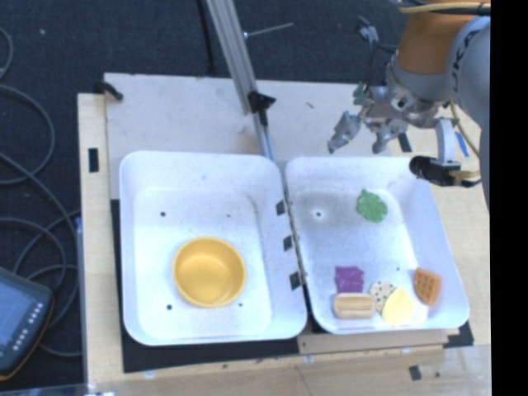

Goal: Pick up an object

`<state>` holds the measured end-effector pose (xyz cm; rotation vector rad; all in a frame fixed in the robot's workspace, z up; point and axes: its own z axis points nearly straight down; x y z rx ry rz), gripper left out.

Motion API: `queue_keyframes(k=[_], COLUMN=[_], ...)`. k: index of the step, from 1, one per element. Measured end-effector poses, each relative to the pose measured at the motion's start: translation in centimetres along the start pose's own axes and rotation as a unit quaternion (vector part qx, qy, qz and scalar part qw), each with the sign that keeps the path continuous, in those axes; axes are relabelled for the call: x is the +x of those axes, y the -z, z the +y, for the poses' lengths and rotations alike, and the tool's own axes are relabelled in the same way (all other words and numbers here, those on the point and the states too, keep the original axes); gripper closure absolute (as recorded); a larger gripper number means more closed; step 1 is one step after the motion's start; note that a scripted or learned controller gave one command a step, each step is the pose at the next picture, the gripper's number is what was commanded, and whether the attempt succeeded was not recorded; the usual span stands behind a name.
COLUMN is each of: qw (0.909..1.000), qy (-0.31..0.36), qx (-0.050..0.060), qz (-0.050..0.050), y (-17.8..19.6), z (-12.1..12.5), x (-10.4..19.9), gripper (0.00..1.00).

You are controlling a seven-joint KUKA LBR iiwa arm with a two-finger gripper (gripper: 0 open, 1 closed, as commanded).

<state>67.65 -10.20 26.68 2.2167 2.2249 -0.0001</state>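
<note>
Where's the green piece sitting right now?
The green piece lies in the right bin, toward its far side, alone and apart from the cluster along the near edge. The gripper hangs above the bin's far rim, up-left of it.

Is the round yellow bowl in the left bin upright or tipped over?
Upright: the round yellow bowl shows its open mouth and inner bottom from above, sitting flat in the left white bin.

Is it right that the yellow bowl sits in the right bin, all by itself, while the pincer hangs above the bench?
Not quite. The camera view shows the yellow bowl in the left bin, not the right one. It is by itself there, and the pincer hangs above the bench.
</note>
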Motion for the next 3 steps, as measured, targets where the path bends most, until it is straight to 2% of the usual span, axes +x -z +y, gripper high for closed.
queue_keyframes(k=[1,3], qw=[1.0,1.0], qy=[0.0,-0.002], qx=[0.0,0.002], qz=[0.0,-0.001], y=[0.0,-8.7], z=[0.0,0.5], x=[0.0,-0.8], gripper=[0.0,0.0])
